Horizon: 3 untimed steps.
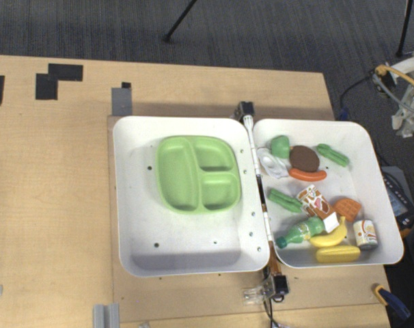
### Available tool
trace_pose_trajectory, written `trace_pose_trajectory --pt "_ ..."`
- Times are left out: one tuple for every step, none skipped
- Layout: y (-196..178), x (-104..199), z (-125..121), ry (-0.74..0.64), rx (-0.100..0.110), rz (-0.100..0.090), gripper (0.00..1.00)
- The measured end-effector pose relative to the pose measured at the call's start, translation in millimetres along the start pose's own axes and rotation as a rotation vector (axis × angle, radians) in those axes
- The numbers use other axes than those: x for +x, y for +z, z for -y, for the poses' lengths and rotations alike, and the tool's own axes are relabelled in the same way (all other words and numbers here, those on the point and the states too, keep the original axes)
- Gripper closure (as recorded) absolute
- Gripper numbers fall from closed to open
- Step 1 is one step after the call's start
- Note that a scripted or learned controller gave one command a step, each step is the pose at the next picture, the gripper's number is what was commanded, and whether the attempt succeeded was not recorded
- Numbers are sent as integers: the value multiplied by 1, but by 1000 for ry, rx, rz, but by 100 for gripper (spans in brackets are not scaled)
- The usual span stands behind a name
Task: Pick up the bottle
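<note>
Yellow banana [328, 238] lies nearest us, touching the green bottle [299, 231] at the right bin's [378, 176] front. We judge the bottle light, rigid and slick; grip across its body. Jaw state: we cannot tell.

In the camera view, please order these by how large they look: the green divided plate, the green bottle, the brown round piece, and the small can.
1. green divided plate, clearly largest
2. green bottle
3. brown round piece, close to the bottle in apparent size, so this order is unsure
4. small can
</note>
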<state>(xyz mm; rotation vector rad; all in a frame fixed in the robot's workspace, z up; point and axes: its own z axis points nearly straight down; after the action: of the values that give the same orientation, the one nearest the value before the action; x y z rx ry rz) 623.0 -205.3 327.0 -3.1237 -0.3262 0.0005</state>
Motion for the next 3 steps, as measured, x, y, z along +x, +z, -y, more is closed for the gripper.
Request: trace_pose_trajectory --pt "-11 1 1 -7 0 -2 100" --pt "-22 2 1 -13 0 -3 100" --pt "-33 3 2 -20 0 -4 100"
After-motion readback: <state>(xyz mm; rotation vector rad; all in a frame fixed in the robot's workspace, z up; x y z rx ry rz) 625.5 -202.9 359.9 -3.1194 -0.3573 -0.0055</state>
